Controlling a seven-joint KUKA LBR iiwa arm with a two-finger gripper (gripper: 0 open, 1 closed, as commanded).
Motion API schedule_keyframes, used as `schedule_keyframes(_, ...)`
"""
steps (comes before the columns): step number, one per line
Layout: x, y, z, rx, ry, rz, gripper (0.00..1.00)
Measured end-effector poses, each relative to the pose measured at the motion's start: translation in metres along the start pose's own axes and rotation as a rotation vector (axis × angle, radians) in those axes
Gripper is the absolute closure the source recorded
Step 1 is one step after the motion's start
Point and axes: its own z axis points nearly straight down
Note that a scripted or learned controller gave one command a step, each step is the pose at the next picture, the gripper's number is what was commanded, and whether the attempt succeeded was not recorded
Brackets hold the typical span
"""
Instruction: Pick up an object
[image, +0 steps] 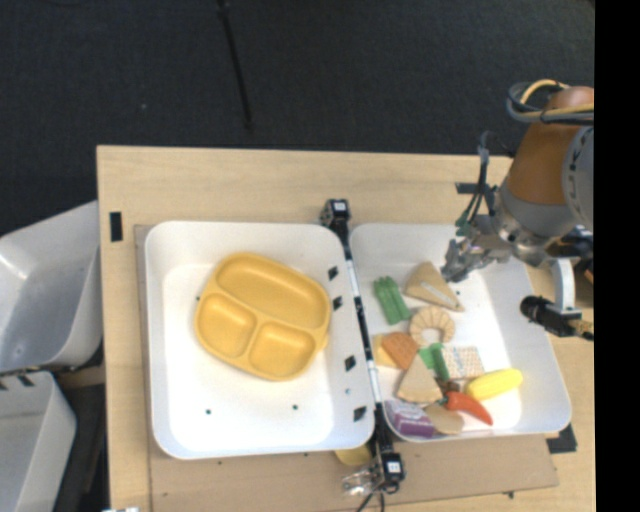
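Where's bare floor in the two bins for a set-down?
Left bin: bare strip all round the yellow tray, widest along the near edge. Right bin: bare along the right wall, beside the banana. Crowded: the pile from the green block to the purple piece. The gripper hangs by the wedge.

Bench (250, 180): pale wood, matt. Bins (180, 400): white plastic, smooth, slight sheen. Tray (262, 316): yellow plastic, smooth, semi-gloss. Toy food (440, 360): plastic-looking, mostly matt; banana (495, 382) glossier. Arm (545, 170): orange band glossy, wrist grey metal.
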Motion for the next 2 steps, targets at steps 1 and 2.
schedule_keyframes(1,0.0443,-0.0527,0.0345,0.007,0.005,-0.003,1.00)
schedule_keyframes(2,0.0425,-0.0498,0.0328,0.002,0.004,-0.001,0.00)
